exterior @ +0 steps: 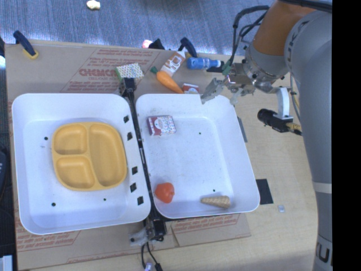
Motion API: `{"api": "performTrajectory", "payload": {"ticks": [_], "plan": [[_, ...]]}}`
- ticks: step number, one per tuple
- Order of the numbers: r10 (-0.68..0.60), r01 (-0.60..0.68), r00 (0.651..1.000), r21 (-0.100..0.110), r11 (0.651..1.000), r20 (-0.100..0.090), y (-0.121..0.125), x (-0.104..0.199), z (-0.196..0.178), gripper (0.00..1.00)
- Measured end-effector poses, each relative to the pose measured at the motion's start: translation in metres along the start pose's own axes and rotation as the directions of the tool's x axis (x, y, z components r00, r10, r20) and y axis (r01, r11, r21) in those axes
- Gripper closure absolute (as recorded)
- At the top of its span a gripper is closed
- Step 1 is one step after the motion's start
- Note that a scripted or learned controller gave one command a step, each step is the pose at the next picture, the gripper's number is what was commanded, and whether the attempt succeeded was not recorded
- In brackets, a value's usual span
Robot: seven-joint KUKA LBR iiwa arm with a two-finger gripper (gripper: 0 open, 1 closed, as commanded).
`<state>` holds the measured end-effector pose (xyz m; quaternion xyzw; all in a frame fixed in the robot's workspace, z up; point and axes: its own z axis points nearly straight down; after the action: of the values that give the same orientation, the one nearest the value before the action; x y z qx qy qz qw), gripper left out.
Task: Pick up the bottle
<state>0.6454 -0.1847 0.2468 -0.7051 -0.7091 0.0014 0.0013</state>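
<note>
Blue bottle [203, 63] lying flat behind the right bin [243, 151], long axis sideways, white cap pointing right. Gripper [220, 95] just beside it above the bin's far corner, fingers spread wide, holding nothing.

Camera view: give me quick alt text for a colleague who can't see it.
The gripper hangs over the far edge of the right bin, fingers apart and holding nothing, near a blue bottle lying beyond the bins. The right bin holds a red carton, a tomato and a cone; the left bin holds a yellow divided plate.
</note>
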Motion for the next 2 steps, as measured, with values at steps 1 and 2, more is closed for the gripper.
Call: {"api": "performTrajectory", "payload": {"ticks": [1, 2], "plan": [[0.124, -0.124, 0.992, 0.005, 0.992, -0.008, 0.011, -0.022, 0.147, 0.0], [0.119, -0.119, 0.993, 0.004, 0.993, -0.004, 0.012, -0.023, 0.135, 1.0]]}}
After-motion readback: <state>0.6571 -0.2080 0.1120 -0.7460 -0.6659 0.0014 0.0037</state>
